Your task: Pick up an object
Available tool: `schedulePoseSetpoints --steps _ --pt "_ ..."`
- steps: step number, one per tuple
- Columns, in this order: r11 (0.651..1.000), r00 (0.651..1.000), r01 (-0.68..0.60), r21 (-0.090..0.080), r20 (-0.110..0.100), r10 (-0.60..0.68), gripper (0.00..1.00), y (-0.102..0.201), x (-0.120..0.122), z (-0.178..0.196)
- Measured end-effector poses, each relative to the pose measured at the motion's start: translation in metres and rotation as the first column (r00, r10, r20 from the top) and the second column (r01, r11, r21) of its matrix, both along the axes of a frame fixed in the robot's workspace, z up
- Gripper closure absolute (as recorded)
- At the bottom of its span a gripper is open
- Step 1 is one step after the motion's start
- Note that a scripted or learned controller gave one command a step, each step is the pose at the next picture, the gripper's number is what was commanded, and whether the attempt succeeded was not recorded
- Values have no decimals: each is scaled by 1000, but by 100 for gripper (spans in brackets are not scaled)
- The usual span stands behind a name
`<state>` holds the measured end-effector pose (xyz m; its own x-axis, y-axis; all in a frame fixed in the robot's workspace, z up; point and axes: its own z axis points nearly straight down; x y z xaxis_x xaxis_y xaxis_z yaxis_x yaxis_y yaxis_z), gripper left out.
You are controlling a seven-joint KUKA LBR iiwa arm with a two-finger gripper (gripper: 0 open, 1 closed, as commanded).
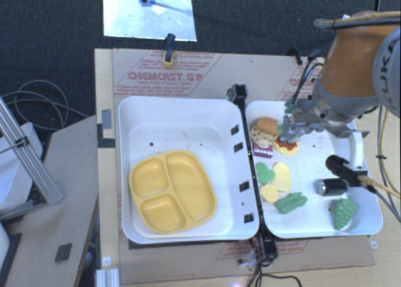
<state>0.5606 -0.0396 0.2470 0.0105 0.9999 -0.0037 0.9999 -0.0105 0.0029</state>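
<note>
Toy food (276,179) lies scattered in the right bin (369,217) — the tool (287,134) hangs low over the red-and-yellow piece (288,148) by the burger (264,128). Whether its grip is parted or closed, I cannot tell. This looks like the approach step — next comes a straight descent and a clean close.

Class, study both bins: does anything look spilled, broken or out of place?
Nothing stands out. The yellow divided tray lies flat in the left bin; the toy foods sit loosely scattered inside the right bin, none over the rim.
</note>
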Motion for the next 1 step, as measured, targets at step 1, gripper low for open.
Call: schedulePoseSetpoints --steps 1 --pt "1000 1000 -4 2 -2 4 100 -54 -58 26"
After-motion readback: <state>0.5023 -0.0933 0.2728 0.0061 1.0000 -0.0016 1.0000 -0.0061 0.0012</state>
